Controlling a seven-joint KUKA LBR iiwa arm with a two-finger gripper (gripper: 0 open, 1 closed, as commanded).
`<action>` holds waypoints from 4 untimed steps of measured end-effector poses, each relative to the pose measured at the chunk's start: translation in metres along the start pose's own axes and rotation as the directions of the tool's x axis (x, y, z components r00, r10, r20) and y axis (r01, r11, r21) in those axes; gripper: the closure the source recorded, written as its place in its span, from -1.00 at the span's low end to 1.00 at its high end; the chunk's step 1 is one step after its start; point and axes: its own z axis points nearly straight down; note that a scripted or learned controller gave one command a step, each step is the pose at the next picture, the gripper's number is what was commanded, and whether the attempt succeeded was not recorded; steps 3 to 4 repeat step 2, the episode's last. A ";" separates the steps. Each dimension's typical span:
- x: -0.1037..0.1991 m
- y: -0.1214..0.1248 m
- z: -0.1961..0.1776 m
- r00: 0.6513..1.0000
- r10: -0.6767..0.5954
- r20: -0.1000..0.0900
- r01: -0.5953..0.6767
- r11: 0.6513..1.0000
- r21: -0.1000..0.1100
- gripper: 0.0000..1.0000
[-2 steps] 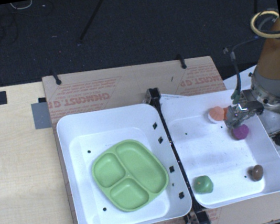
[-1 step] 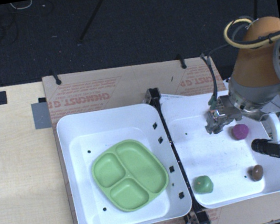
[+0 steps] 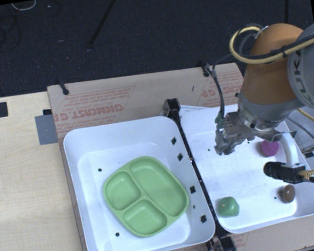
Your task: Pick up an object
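**Gripper low over the right bin, nothing in it that I can see**

The gripper (image 3: pixel 225 141) sits just right of the frame's centre, over the upper left part of the right bin (image 3: pixel 246 175). From my feed it is a dark cluster seen from above, and I cannot tell whether it is open or closed. I see no object in it. The white floor directly under it looks bare, so I judge this a pose on the way to a target rather than a grasp.

The nearest candidate is a small pink object (image 3: pixel 269 147), just to the right of the gripper and partly tucked under the arm's wrist. Lower in the frame, a small green object (image 3: pixel 227 206) lies near the bin's bottom left corner, close to the divider between the bins. A small brown object (image 3: pixel 286 193) lies near the bottom right wall. All three are loose and well apart from each other, which should leave room around each for a clean approach.

The left bin (image 3: pixel 86 148) holds a green divided plate (image 3: pixel 145 195), lying flat and turned at an angle. It is wide and shallow, so I judge it a harder pick than the small pieces.
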 end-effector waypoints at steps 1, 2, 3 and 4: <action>0.056 0.004 0.012 1.000 0.000 0.000 0.000 1.000 0.002 1.00; 0.113 -0.001 0.013 1.000 -0.002 0.000 0.002 1.000 0.001 1.00; 0.113 -0.001 0.013 1.000 -0.002 0.000 0.002 1.000 0.001 1.00; 0.113 -0.001 0.013 1.000 -0.002 0.000 0.002 1.000 0.001 1.00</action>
